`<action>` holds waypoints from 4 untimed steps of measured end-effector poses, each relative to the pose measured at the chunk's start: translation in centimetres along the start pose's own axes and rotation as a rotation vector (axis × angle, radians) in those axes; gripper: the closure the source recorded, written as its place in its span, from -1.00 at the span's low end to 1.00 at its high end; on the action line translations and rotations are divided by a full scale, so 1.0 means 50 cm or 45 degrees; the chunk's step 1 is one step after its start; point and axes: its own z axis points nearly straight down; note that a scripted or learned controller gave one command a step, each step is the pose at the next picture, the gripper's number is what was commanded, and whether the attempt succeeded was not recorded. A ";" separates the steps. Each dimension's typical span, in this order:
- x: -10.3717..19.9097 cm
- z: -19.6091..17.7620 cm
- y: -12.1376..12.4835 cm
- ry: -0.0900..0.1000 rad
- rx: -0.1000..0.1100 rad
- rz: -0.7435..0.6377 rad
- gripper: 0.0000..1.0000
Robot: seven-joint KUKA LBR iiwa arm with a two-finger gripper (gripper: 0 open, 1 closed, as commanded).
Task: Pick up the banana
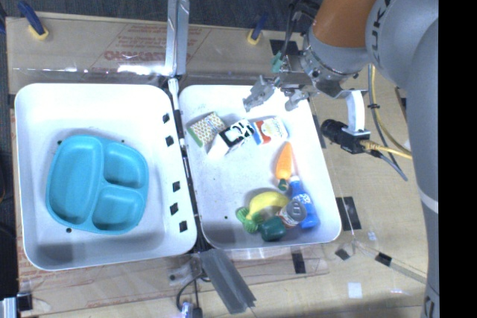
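Nearest the bottom edge of the frame, in the lower right corner of the right bin (223, 231), I log the cluster that matters: one banana (267, 202), yellow, lying with its long axis roughly left to right and curving slightly; one dark green item (271, 230) touching it below; one small light green piece (244, 217) at its left end; one blue bottle (301, 208) lying just to its right.

One orange carrot-shaped item (284, 161) sits just above the bottle, long axis running up and down the frame.

Mid-bin, toward the upper half: one green-patterned packet (206, 129), one black-and-white box (238, 135), one white carton with coloured print (269, 130), in a row left to right.

Left bin (30, 108): one blue divided tray (97, 183), three compartments.

Top of the right bin: gripper (277, 94), one, on the single arm (387, 11) entering from the upper right. I read its fingers as parted with nothing between them.

Key relation: the banana lies well below the gripper in the frame and marginally left, at the opposite end of the bin. I judge the coming move is a traverse down-frame, with the fingers turned to close across the banana's short width, clear of the bottle and the green item crowding it.
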 end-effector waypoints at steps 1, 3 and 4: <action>-0.026 0.135 -0.096 0.000 0.000 -0.019 -1.00; 0.012 0.368 -0.252 0.003 -0.002 -0.411 -1.00; 0.009 0.356 -0.252 0.002 0.003 -0.414 1.00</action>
